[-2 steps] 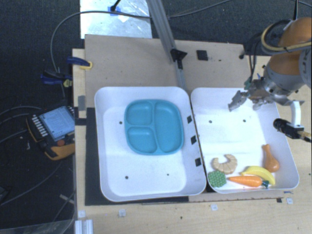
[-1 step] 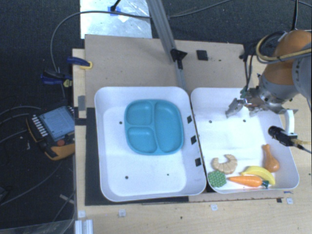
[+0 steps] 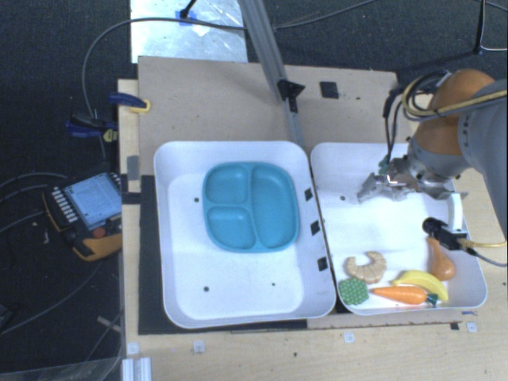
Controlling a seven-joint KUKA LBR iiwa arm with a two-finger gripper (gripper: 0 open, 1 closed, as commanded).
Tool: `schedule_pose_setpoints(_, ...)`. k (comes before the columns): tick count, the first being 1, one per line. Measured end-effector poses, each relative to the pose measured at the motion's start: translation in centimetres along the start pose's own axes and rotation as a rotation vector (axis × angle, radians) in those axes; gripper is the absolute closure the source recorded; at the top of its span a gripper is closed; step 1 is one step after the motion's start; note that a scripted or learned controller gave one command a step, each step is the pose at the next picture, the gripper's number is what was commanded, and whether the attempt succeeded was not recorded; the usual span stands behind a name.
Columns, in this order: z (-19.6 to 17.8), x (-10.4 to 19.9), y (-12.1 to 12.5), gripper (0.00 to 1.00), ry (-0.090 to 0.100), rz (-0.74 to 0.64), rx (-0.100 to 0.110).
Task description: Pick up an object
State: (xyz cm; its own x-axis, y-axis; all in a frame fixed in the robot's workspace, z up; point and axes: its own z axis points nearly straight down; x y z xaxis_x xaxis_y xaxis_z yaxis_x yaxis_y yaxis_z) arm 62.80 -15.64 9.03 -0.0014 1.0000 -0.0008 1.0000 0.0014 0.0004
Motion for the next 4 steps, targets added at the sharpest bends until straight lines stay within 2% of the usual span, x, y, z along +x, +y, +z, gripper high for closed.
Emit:
schedule_pose_setpoints(1,-1.3,0.0,0.1,1.00,-0.001,0.000,-0.005)
schedule_pose_setpoints(2,-7.3,0.6,0.9,1.00,0.000,-0.005,-0.006)
schedule_pose_setpoints(3,-11.5,0.6,1.0,1.00,0.000,-0.005,-0.005)
schedule_pose_setpoints(4,-10.9,5.3,-0.5,1.00,0.001,-0.006,0.000)
